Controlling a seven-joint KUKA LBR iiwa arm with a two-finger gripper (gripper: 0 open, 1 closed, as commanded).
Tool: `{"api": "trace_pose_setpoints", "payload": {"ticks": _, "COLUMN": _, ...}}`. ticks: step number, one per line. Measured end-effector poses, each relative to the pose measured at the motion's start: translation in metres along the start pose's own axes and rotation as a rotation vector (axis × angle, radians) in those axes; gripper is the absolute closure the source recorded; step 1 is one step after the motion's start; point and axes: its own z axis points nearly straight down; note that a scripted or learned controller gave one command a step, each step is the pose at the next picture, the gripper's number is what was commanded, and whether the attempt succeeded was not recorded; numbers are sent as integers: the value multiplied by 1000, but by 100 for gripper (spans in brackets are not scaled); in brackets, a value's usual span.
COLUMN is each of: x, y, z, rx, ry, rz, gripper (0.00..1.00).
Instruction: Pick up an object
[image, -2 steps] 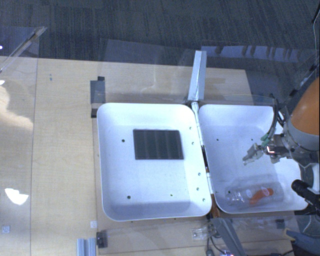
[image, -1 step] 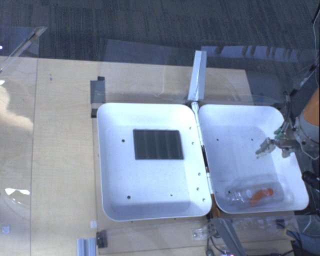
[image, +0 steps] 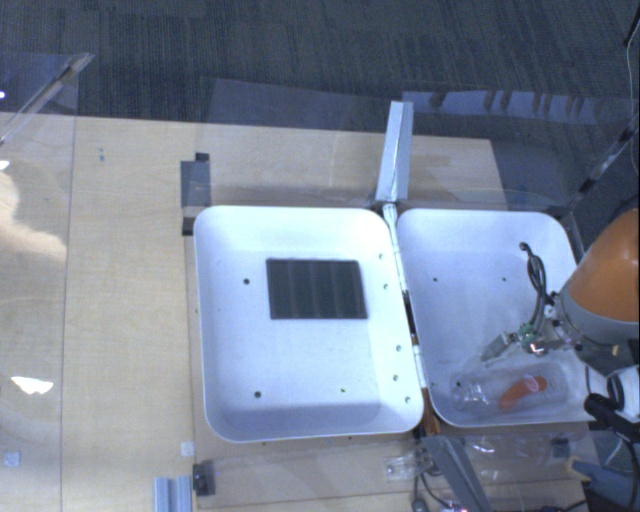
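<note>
Camera view: fingers (image: 515, 340) (grip state unclear) near orange object (image: 521, 391) in right bin (image: 450, 250).

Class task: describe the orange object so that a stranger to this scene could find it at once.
Find the right-hand white bin of the two. In its near corner, under the arm's gripper, lies a small orange object beside a clear plastic item. It is the bin's sole brightly coloured thing.

I'm working in a robotics lab: a plywood bench (image: 110, 330) carries two white bins (image: 300, 400), metal brackets (image: 394, 150) at twelve o'clock, loose cables (image: 535, 270) at three, grey carpet (image: 250, 45) beyond.
</note>
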Motion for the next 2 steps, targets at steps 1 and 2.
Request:
{"api": "trace_pose_setpoints", "payload": {"ticks": 1, "x": -22, "y": -6, "z": -93, "rx": 5, "ry": 0, "rz": 214, "gripper": 0}}
{"api": "trace_pose_setpoints", "payload": {"ticks": 2, "x": -15, "y": -3, "z": 0, "rx": -1, "ry": -1, "rz": 79, "gripper": 0}}
